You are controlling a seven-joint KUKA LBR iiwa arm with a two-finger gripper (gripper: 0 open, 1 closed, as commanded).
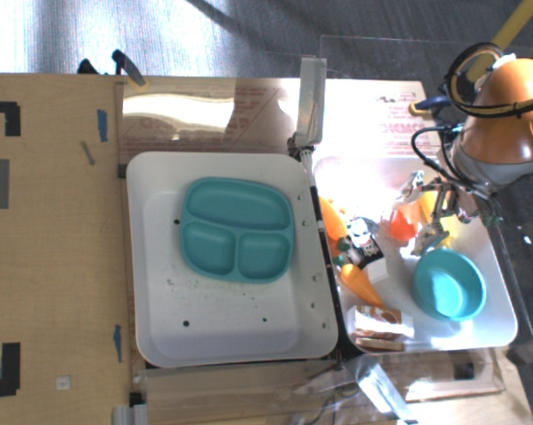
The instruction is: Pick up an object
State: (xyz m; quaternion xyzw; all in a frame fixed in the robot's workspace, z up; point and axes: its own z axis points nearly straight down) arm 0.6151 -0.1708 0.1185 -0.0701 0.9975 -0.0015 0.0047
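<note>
Gripper: my gripper [439,215] hangs over the right bin [501,277], just above the teal bowl [448,283]; whether it's parted or closed, I cannot tell.
Writing: red print on the desk [399,113], too blurred to read.
Room: left bin [147,264] holds a teal divided plate [236,228], bare floor around it.

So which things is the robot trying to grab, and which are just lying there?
For the job: gripper, orange-red object beside it, teal bowl, carrot, snack packet.

Just lying about: teal divided plate, left bin, cardboard sheet.

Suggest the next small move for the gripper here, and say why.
Probably a short descent. The two-finger gripper hangs in the right white bin beside a small orange-red object, above the round teal bowl. Nothing visibly sits between its fingers.
</note>
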